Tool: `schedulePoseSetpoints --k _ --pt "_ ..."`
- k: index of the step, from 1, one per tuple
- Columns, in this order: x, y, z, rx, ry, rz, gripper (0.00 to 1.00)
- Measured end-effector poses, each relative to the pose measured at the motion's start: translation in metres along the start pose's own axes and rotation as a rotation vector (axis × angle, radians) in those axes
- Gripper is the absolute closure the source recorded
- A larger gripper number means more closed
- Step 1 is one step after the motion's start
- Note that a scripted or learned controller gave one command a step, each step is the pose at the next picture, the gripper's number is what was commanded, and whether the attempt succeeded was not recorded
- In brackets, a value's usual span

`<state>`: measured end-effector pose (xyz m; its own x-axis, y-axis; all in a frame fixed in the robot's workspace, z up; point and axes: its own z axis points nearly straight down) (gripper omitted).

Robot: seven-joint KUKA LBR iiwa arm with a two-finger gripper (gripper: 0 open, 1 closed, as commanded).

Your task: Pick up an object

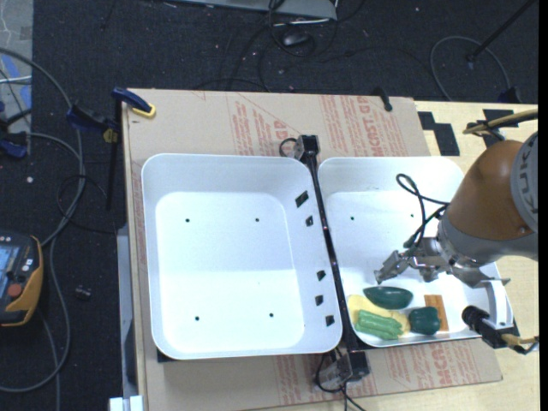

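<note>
We are looking at one table (pixel 257 114) carrying two white bins: the left bin (pixel 227 255) sitting at frame centre, the right bin (pixel 377 204) beside it, the two touching along a black divider. One grey arm (pixel 492 204) is reaching in from the right edge. Its claw (pixel 392 268) is hovering in the right bin with fingers spread, pinching nothing. Below it, in the bin's lower corner, we are counting four objects: one dark green oval (pixel 390 297), one light green piece (pixel 378 324), one teal block (pixel 424 320), one small orange piece (pixel 435 303).
</note>
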<state>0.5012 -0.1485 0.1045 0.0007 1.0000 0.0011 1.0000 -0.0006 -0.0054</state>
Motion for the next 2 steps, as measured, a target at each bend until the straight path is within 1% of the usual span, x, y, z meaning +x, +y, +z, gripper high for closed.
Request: schedulePoseSetpoints --k 1,2 --pt "0.0 0.0 0.017 -0.005 -0.001 -0.001 0.0" --pt "0.0 0.001 0.005 -0.007 -0.001 0.0 1.0"
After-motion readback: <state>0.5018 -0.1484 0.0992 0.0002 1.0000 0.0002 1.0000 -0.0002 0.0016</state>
